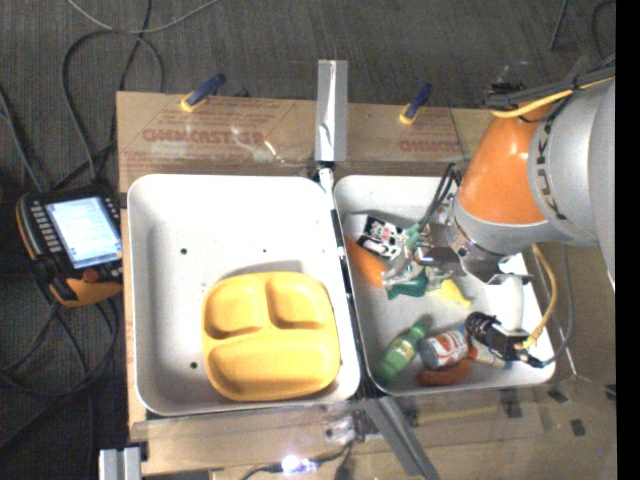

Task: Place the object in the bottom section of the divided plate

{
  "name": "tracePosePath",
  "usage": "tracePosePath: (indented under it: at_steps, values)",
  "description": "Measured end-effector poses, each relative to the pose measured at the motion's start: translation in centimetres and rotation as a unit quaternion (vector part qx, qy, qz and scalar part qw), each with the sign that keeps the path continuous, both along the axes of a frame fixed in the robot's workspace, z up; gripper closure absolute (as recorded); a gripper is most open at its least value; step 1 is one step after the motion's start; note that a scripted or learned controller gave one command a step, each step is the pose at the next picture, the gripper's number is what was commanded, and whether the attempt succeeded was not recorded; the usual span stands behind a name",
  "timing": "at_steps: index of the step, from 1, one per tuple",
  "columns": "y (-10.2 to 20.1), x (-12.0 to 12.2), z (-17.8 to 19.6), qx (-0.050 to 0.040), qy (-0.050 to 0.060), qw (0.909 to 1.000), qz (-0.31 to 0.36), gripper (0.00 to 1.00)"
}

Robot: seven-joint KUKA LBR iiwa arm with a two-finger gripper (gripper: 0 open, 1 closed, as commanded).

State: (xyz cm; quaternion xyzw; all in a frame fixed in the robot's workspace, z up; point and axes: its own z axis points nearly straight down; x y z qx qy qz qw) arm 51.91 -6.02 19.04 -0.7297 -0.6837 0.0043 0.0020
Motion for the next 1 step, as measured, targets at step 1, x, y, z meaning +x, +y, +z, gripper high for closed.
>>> tracePosePath:
  at_steps: [1]
  values:
    - [6.81,-3.06,-0.8,0.001,-0.002,0.9996,0.028,1.0]
